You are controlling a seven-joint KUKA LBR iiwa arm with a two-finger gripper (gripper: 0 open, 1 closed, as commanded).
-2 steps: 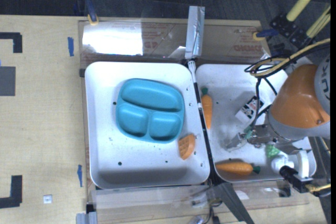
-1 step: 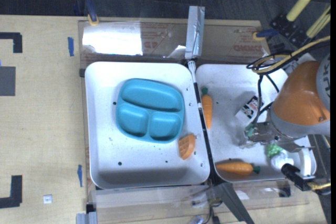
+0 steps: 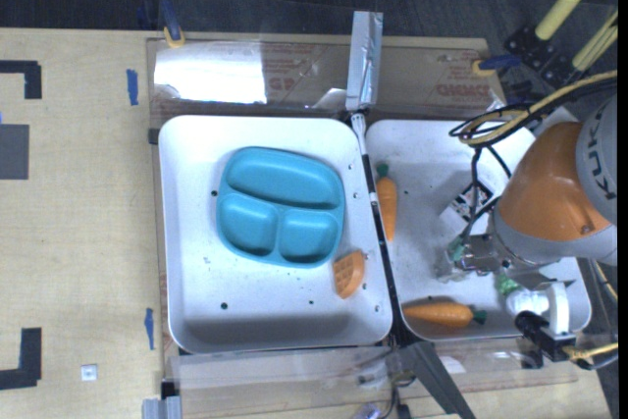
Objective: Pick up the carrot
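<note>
**Carrot not yet lifted; gripper low in the right-hand bin**

The landmark here is the blue three-compartment plastic plate (image 3: 281,206), which lies in the middle of the left white shallow bin (image 3: 186,240).

Two carrots are candidates for the task. Both lie to the right of the blue plate, past the dividing wall, on the floor of the right white shallow bin (image 3: 432,162).
- The slim orange toy carrot (image 3: 387,207) lies lengthwise just beyond the plate's right edge, close against the dividing wall.
- The thicker orange toy carrot with a green stalk end (image 3: 440,314) lies crosswise, to the right of the plate and nearer the camera than its lower edge, close to the front wall of its bin.

A stubby orange-brown wedge (image 3: 348,273) sits by the plate's lower right corner, in the left bin. I cannot tell what it is.

The grey arm with the orange band (image 3: 549,186) reaches over the right bin. Its two-finger gripper (image 3: 469,255) is well to the right of the plate, between the two carrots and apart from both. The gripper's tip is dark and cluttered with cables, so I cannot tell whether it is open or closed. Nothing orange shows in it.

By my reading, no part of the task is done. Neither carrot has been raised, and both rest on the bin floor. The arm has to line up over one carrot, close on it and lift it. The thicker carrot looks the nearer target.
</note>
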